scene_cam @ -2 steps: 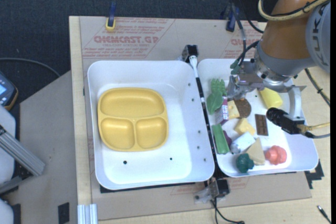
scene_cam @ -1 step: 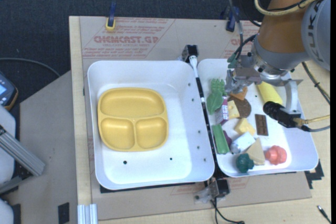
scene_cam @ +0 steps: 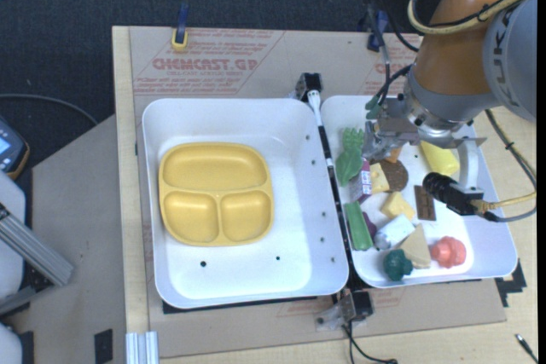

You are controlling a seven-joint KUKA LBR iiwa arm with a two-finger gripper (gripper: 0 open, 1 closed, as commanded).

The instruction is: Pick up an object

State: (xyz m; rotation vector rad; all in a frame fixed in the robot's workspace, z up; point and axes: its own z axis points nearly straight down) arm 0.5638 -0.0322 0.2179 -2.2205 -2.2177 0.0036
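My gripper [scene_cam: 381,151] hangs low over the upper middle of the right bin [scene_cam: 503,245], under the arm's orange band. Its tips reach down among the toy foods, close to a brown round piece [scene_cam: 395,175] and a light green leafy piece [scene_cam: 349,153]. Nothing is seen held between them. Around it lie a yellow piece [scene_cam: 440,158], a pale yellow wedge [scene_cam: 397,205], a white block [scene_cam: 396,229], a dark green ball [scene_cam: 397,265], a red piece [scene_cam: 449,251] and a long green piece [scene_cam: 357,226].
The left bin [scene_cam: 294,183] holds a yellow divided plate [scene_cam: 215,192]. A black cable and connector [scene_cam: 448,192] hang from the arm over the right bin. Cardboard lies under both bins, with a yellow clamp [scene_cam: 180,37] at the back.
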